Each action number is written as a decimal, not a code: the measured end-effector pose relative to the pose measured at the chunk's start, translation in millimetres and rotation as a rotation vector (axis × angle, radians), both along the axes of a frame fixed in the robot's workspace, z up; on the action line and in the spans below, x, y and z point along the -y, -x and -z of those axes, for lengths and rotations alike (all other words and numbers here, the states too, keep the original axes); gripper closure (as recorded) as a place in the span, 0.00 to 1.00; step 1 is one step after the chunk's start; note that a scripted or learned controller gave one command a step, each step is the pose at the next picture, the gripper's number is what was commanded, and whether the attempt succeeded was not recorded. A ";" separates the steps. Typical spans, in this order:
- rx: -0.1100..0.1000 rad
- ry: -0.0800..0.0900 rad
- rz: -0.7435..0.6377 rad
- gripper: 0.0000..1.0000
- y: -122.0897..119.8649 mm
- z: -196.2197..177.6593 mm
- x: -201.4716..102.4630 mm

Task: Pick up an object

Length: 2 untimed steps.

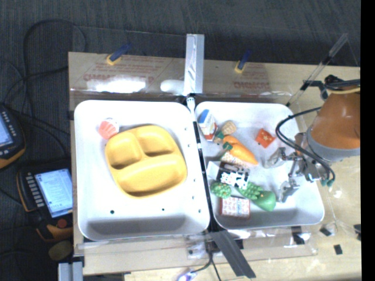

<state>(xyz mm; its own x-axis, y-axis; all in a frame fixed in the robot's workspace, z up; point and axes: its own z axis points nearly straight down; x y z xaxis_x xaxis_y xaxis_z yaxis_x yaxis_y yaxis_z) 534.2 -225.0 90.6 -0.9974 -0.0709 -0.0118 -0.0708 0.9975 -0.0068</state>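
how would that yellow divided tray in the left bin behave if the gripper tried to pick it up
The yellow tray looks like stiff moulded plastic, so it probably would not flop. It looks wide beside the gripper, so likely only a rim pinch works, and it may tilt. Its glossy surface could be slippery.

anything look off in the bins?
Nothing damaged or spilled. The right bin is cluttered: carrot, black-and-white card and green toy lie jumbled against each other. In the left bin, the yellow tray sits skewed.
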 end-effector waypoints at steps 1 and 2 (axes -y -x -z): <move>0.003 -0.004 0.024 0.00 -17.7 0.0 -67.0; 0.001 0.001 -0.121 0.00 -91.0 0.7 -87.8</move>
<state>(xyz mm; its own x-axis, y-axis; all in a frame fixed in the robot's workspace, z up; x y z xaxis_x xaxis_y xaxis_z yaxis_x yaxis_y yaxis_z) 625.2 -137.2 89.9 -0.9816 -0.1906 -0.0129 -0.1905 0.9816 -0.0077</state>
